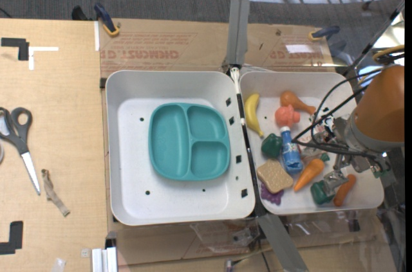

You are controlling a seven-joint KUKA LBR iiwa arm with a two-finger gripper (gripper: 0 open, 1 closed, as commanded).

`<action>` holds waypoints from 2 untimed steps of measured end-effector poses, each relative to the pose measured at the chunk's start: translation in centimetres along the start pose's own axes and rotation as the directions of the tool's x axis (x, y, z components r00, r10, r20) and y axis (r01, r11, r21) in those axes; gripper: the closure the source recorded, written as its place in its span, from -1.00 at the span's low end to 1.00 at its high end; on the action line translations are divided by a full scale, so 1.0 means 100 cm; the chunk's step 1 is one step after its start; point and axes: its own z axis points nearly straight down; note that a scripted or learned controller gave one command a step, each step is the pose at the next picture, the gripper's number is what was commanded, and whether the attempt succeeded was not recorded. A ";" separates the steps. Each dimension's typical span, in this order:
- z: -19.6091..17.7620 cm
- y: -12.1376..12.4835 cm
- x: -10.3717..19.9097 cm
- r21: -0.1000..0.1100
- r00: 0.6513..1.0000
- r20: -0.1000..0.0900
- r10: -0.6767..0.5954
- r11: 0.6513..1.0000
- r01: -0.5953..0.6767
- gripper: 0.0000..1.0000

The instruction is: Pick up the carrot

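The camera view shows the carrot lying aslant in the right bin, between a blue bottle and a green toy, just beside a bread slice. The claw hangs just right of the carrot; whether it is clenched cannot be told. A teal divided plate sits in the left bin. Scissors lie on the surface.

Bench: two white bins side by side, scissors left.
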 end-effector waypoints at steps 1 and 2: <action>0.001 -0.004 -0.001 -0.012 0.966 0.000 -0.260 0.966 0.260 -1.00; -0.009 -0.005 -0.003 -0.006 0.966 0.004 -0.259 0.966 0.259 1.00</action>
